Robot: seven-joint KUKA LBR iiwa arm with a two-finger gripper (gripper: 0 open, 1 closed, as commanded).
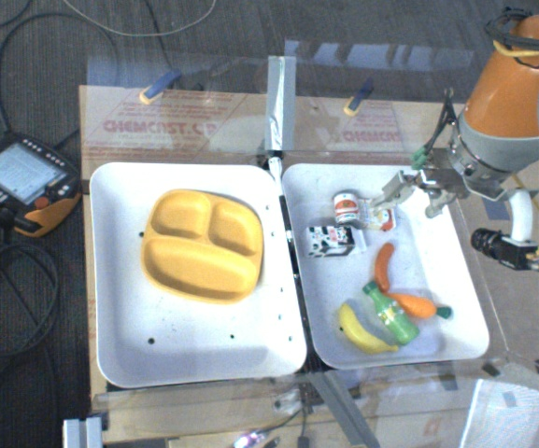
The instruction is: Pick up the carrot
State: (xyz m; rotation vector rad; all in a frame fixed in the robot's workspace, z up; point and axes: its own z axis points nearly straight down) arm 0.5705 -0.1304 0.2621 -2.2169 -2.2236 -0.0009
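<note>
judging carrot point(416, 305) as light, stiff, smooth toy; best hold across thick orange middle, away from green bottle point(390, 315) touching it. gripper point(417, 192) fingers apart, holding nothing.

A robotics lab or test cell: an industrial arm point(507, 91) reaches over a tabletop point(110, 124) with two white bins point(110, 343) side by side, a handheld control pendant point(21, 183) lies on the dark carpet point(26, 63) with loose cables point(26, 278) around it, and plastic toy food point(381, 315) sits in one bin
</note>
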